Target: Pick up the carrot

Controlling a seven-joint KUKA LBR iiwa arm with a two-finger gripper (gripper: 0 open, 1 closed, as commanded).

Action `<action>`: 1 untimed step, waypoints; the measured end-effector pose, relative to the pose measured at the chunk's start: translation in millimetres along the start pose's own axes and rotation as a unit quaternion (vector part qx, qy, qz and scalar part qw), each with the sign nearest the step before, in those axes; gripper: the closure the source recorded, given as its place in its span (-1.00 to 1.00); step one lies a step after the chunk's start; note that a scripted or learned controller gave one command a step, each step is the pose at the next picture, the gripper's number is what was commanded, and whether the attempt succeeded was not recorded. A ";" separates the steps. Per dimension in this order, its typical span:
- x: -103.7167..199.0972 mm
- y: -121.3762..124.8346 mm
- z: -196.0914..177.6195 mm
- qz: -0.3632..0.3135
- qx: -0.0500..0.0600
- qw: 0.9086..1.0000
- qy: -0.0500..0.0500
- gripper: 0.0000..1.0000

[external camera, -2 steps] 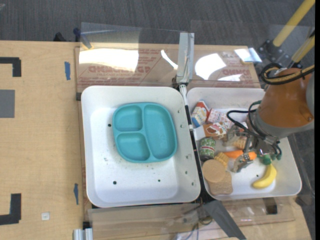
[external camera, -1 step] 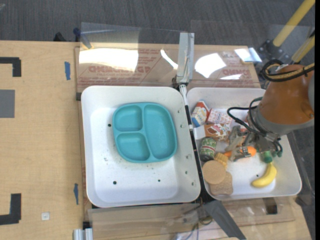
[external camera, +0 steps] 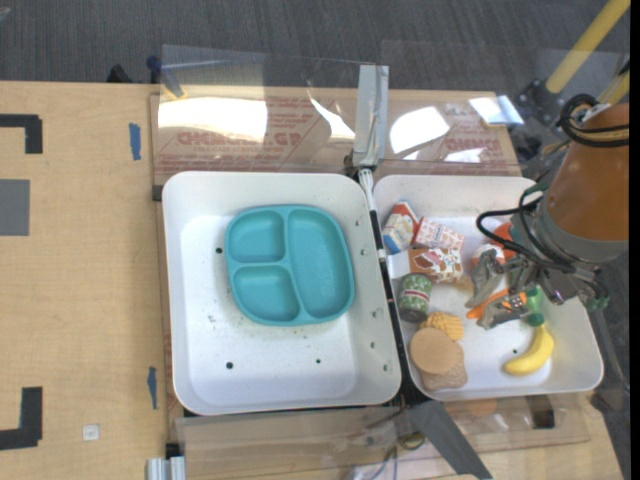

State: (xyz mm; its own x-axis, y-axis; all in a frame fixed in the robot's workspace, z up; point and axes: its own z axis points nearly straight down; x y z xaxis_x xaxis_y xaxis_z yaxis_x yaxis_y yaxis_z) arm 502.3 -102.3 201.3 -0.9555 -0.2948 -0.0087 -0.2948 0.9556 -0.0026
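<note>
The carrot is a small orange toy with a green leafy end. It lies on the floor of the right bin, near that bin's right side. My gripper hangs low directly over it and hides its middle. The grey arm with its orange band reaches in from the right, above the bin's right wall.
Around the carrot in the right bin lie a yellow banana, a corn piece, a round tan bun, a green can and red-and-white packets. The left bin holds a teal divided plate.
</note>
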 end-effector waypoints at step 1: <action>-16.8 33.0 -31.7 -0.314 -0.002 0.949 0.000 1.00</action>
State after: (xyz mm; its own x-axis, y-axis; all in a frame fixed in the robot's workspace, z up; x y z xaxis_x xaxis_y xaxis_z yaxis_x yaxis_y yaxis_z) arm 508.3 -65.8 233.0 -0.5915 -0.8062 -0.0066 -0.8062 0.5916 -0.0035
